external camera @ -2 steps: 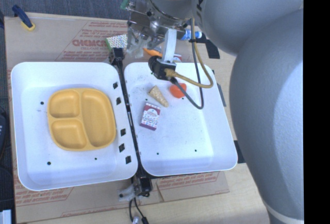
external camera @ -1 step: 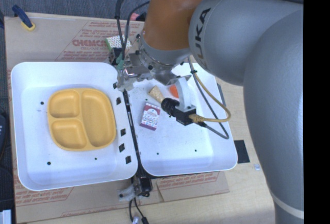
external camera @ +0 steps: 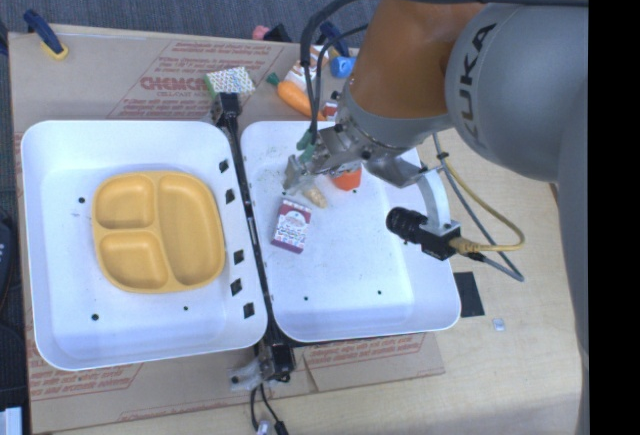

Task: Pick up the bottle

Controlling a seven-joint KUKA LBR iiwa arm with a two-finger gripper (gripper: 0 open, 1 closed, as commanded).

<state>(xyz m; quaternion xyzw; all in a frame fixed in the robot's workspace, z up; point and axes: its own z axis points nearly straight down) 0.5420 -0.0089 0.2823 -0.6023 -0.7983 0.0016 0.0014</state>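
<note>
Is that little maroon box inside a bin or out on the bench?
Inside: the box lies flat on the floor of the right bin.

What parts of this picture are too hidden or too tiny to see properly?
- The orange thing under the wrist in the right bin: the arm covers most of it, so what it is stays unclear.
- The gripper: too small and cluttered to tell open from shut.
- The small red box: its print is too tiny to read.
- The orange item behind the bins: cables cross it.
</note>
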